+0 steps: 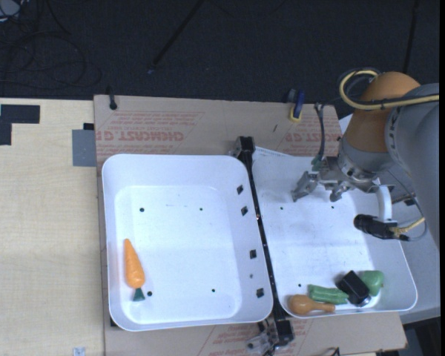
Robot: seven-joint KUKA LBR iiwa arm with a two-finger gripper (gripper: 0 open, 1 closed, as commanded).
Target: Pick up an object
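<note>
Carrot (133,265) is lying in the left bin (178,170), down at seven o'clock near the front-left wall, leaves pointing toward the front. Largest of all, the arm (400,136) is reaching in from three o'clock over the right bin (282,273). The gripper (320,191) is hanging above that bin's eleven o'clock area with fingers spread apart, nothing between them. At the right bin's five o'clock corner, a green toy (372,279), a green pod (326,294), a black block (353,286) and an orange piece (308,305) are crowding together, touching.
</note>
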